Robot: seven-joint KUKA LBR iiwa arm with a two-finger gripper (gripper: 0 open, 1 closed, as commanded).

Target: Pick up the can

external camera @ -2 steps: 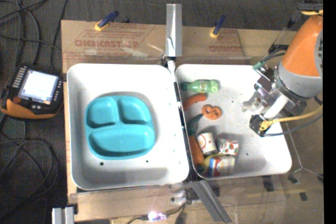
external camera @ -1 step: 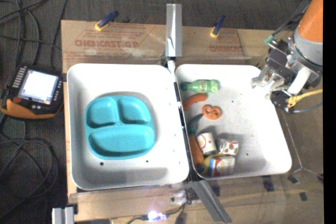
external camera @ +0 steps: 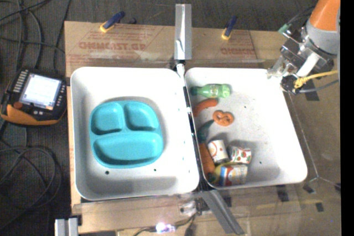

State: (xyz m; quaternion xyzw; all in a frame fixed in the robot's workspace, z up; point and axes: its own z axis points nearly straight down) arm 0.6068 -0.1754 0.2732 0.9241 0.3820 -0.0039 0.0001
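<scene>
In the right bin (external camera: 271, 130), near its front left corner, your can (external camera: 217, 150) is sitting; the pincer (external camera: 283, 71) is hovering by the far right corner, and you cannot tell its state.

White-and-red can (external camera: 217, 151), patterned can (external camera: 240, 155) and colourful can (external camera: 231, 174) lie clustered at the right bin's (external camera: 276, 119) near-left corner.

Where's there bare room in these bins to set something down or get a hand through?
Widest free patch: in the right bin, from the pretzel and cans across to its right wall. Its left side is crowded, green bottle down to the cans. In the left bin the teal plate leaves only a bare margin.
</scene>
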